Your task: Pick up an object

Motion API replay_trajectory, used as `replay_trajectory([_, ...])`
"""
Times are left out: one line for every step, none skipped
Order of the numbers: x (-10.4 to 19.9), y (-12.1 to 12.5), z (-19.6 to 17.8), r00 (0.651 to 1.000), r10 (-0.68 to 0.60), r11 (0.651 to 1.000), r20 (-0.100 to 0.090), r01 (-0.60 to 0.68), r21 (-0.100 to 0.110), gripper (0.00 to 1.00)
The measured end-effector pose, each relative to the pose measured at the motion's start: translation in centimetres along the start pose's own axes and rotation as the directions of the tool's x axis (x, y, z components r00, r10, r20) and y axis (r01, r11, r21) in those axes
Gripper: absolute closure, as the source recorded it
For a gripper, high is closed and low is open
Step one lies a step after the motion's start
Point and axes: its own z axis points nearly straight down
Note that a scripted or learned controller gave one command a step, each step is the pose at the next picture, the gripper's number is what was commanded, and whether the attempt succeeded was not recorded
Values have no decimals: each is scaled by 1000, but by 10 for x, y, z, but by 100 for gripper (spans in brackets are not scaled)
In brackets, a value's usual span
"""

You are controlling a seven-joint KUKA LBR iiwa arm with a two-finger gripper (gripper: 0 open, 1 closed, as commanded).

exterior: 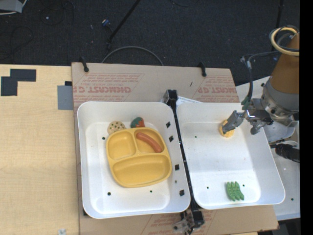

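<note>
From the overhead camera, the whole thing comes down to the gripper (pixel 234 123) and the little yellow object (pixel 227 130) in the right bin (pixel 264 180). The yellow piece sits right at the finger ends, just below and a touch to the left of them, looking like it's touching. Can't tell if the gripper is spread or pinched, the tips blur into the object, so I wouldn't call it held. It's roundish, no real long axis. The green toy (pixel 234 191) lies well apart, toward the bin's near edge.
</note>
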Motion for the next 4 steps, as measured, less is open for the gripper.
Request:
replay_trajectory([0, 2, -7, 1000, -2, 1000, 2, 2, -12, 0])
replay_trajectory([4, 2, 37, 1000, -2, 1000, 1, 2, -8, 0])
replay_trajectory([-2, 6, 99, 1000, -1, 1000, 1, 1, -6, 0])
replay_trajectory([3, 8, 143, 1000, -1, 1000, 0, 1, -8, 0])
